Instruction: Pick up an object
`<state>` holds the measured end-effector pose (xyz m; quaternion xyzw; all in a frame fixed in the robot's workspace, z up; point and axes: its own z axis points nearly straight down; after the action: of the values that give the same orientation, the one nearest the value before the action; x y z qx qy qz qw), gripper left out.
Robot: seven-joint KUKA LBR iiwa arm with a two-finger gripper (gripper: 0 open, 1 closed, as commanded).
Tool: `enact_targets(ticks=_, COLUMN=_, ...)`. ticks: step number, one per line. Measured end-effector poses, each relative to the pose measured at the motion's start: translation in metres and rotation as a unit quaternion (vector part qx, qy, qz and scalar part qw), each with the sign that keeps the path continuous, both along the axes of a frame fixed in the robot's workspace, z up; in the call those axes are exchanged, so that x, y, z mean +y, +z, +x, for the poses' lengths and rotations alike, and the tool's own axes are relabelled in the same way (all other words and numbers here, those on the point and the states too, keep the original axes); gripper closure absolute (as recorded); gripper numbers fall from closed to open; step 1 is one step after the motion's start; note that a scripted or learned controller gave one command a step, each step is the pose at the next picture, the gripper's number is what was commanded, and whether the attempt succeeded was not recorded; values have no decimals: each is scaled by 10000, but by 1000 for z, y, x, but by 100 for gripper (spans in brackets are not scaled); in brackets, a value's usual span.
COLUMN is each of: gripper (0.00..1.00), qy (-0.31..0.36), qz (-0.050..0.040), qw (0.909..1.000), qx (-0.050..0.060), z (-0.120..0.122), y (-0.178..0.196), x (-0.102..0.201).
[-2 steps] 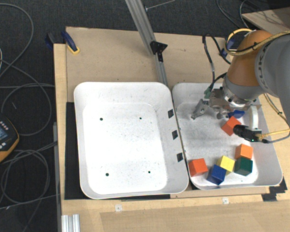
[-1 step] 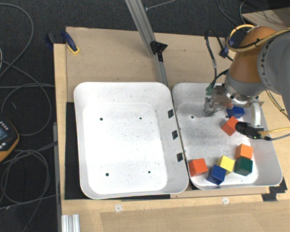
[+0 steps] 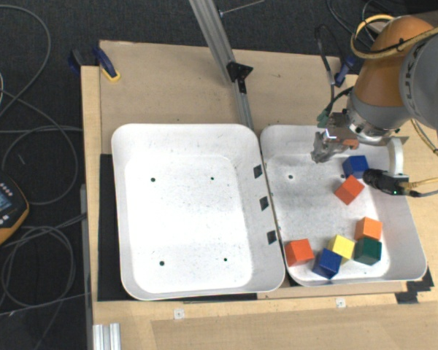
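Observation:
My gripper (image 3: 324,150) hangs over the upper part of the right bin (image 3: 306,217), above bare white floor. Nothing shows in it. A blue cube (image 3: 355,165) lies just to its right, and an orange-red cube (image 3: 349,190) sits a little below that one. Along the bin's near edge lie an orange cube (image 3: 300,251), a second blue cube (image 3: 326,262), a yellow cube (image 3: 342,246), a green cube (image 3: 367,251) and another orange cube (image 3: 369,228).
The left bin (image 3: 186,210) stands beside the right one, with small black clips (image 3: 263,203) along the shared edge. A slanted metal pole (image 3: 219,42) rises behind the bins. Cables trail from the arm's wrist (image 3: 383,181) over the right bin's rim.

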<state>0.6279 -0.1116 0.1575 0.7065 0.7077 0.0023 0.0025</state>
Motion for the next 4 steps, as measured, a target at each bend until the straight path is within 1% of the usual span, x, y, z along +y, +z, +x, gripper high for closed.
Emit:
enact_targets(ticks=1, gripper=100, qy=1, qz=-2, qw=10000, qx=-7, z=-6, y=60, x=5)
enact_targets(ticks=2, gripper=100, qy=-1, qz=-2, qw=10000, qx=-1, z=-4, y=98, x=6)
enact_targets(ticks=3, gripper=100, qy=21, qz=17, qw=10000, qx=46, z=-16, y=89, x=66)
enact_targets(ticks=4, gripper=100, qy=27, qz=17, qw=10000, qx=43, z=-21, y=88, x=122)
